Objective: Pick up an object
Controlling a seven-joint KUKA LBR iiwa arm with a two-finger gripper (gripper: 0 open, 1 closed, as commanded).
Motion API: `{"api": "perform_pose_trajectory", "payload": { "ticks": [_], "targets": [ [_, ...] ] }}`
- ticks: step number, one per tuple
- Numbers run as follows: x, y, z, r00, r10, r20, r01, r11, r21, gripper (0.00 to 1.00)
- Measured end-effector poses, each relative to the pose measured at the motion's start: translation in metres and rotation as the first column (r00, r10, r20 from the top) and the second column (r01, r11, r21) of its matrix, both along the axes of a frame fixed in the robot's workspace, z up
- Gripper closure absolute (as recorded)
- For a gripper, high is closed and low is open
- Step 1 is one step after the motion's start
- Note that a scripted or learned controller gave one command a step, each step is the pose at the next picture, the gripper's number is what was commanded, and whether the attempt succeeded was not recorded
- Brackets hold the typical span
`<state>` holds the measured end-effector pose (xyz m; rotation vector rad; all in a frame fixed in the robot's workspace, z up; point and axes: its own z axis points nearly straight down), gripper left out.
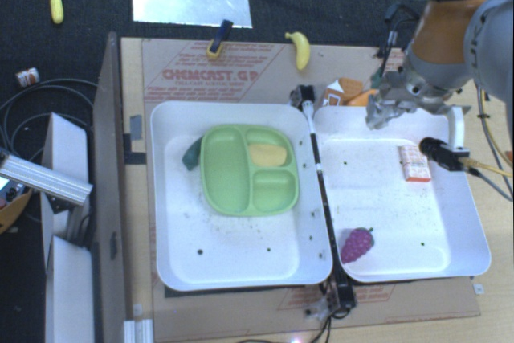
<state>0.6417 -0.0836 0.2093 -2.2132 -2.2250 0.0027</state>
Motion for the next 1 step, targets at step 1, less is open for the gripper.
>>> {"api": "perform_pose_trajectory", "payload": {
  "ticks": [1],
  "targets": [
    [0.0008,-0.0374,0.041,1.0,-0.006,0.009,0.006,1.0,-0.003,1.0]
  ]
}}
